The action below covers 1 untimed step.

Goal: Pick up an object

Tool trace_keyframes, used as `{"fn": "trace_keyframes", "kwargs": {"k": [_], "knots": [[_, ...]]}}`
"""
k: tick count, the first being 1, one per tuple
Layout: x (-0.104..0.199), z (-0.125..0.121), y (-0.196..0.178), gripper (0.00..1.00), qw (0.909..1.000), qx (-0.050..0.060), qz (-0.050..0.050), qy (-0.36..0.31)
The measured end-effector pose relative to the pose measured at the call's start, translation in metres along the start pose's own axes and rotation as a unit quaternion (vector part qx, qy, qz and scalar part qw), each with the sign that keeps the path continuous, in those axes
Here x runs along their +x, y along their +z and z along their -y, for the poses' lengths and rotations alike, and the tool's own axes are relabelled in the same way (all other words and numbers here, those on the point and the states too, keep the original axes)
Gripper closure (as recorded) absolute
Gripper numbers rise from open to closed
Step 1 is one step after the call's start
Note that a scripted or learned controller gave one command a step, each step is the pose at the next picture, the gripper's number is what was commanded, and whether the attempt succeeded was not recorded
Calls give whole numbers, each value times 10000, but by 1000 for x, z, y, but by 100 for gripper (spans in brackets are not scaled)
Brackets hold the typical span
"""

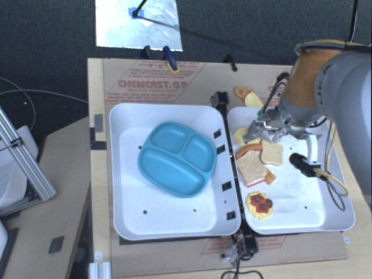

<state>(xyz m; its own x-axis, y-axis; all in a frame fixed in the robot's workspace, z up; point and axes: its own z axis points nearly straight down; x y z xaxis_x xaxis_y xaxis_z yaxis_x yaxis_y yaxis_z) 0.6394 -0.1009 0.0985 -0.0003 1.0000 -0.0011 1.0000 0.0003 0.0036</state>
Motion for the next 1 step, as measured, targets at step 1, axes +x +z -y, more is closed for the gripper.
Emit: {"fn": "trace_keyframes", "kwargs": {"k": [1], "knots": [[10,17,9,0,10000,-57,22,-5]]}}
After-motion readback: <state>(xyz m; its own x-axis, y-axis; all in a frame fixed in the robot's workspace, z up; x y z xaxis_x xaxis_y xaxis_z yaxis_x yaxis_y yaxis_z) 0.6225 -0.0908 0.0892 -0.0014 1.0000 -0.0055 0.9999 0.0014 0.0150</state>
